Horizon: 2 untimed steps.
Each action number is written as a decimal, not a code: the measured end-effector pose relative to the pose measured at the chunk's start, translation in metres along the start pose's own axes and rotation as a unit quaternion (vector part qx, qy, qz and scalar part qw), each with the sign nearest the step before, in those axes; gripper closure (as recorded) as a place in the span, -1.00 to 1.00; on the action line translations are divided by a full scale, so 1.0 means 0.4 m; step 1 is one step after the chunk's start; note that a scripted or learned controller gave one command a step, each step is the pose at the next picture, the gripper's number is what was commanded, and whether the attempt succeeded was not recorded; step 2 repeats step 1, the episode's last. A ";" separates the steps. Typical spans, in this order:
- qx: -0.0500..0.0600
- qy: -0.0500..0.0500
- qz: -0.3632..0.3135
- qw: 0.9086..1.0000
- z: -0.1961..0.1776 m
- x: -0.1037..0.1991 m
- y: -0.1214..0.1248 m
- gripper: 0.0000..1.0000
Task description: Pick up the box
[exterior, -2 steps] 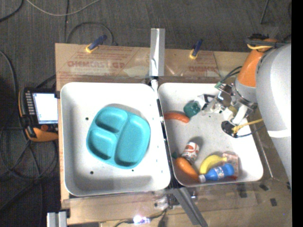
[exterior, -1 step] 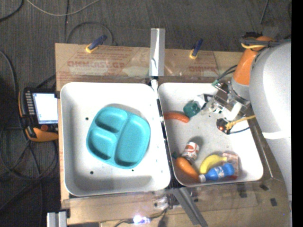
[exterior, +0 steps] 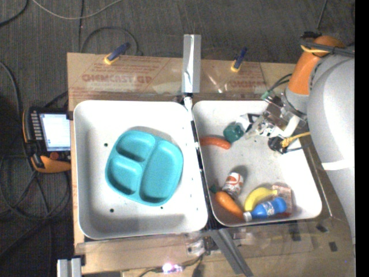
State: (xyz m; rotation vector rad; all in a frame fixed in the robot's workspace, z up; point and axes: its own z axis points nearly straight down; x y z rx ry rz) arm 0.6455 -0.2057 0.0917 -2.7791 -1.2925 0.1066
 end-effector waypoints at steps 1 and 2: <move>-0.050 0.022 0.034 0.998 0.011 -0.067 -0.101 -1.00; -0.050 0.022 0.034 0.998 0.011 -0.067 -0.101 -1.00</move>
